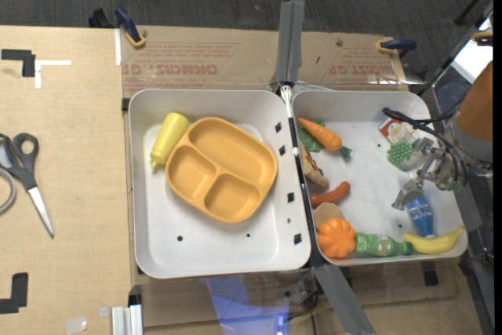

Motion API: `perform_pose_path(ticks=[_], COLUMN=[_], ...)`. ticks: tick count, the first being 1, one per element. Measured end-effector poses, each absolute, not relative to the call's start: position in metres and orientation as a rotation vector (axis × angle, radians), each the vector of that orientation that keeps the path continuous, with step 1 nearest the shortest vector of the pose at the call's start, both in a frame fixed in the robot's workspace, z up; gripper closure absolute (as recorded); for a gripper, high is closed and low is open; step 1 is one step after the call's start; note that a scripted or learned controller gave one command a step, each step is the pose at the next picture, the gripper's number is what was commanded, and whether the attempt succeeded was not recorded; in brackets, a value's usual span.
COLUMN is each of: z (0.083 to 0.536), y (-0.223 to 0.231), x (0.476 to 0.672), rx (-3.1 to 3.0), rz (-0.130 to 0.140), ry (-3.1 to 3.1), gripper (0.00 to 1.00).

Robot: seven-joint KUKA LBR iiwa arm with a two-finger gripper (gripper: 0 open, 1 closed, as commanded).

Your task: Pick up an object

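Pale wood desk (63, 169) at the far left carries grey-handled scissors (27, 176). The left bin (141, 247) holds a yellow mustard bottle (167, 137) touching an orange divided plate (221, 167). In the right bin (369, 121) lie a toy carrot (321, 135), a sausage (331, 193), a small pumpkin (336, 238), a green bottle (382, 245) and a banana (434, 242) along the lower edge. The hand (416, 184) hangs at the bin's right side, just above a blue packet (420, 217); how wide it stands I cannot tell.
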State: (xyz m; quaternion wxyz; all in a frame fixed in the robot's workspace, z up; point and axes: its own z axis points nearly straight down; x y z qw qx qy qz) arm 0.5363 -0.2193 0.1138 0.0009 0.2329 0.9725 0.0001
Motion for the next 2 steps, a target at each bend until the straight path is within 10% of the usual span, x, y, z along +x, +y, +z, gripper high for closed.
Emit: perform_pose_path(ticks=[1,2], z=[0.0905,0.0985], y=[-0.2215,-0.2213], x=[0.5326,0.5337], rx=[0.925,0.920], rz=[0.001,0.001], ry=[3.003,3.004], gripper=[0.00,1.00])
